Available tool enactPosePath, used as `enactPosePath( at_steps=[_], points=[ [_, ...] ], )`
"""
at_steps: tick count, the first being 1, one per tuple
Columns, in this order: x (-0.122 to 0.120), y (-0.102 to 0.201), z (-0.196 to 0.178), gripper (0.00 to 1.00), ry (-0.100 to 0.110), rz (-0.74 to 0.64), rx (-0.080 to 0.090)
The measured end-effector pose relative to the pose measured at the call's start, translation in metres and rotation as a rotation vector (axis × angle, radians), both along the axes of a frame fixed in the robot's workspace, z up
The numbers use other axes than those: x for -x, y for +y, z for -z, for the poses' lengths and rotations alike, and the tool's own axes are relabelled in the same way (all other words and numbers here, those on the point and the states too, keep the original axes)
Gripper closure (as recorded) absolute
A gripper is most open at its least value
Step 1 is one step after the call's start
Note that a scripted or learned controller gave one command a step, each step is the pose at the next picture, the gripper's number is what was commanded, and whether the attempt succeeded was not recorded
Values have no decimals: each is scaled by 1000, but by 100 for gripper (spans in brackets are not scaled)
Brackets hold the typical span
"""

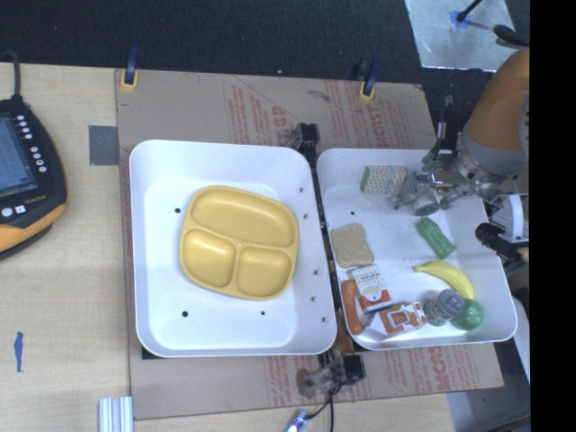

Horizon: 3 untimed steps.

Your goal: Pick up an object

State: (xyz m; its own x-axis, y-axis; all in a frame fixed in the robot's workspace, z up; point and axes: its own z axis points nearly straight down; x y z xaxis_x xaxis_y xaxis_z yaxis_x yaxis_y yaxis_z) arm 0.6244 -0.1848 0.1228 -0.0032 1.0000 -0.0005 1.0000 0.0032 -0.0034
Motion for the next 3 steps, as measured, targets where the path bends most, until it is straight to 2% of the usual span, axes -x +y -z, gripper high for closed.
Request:
enactPosePath(
  at_steps=[1,2,3],
  points=[
    [-28,-4,7,0,-1,-1,-1],
    [-30,-4,-7,100,-6,-4,-1],
    [-28,-4,-4,0,0,-3,-2]
  ],
)
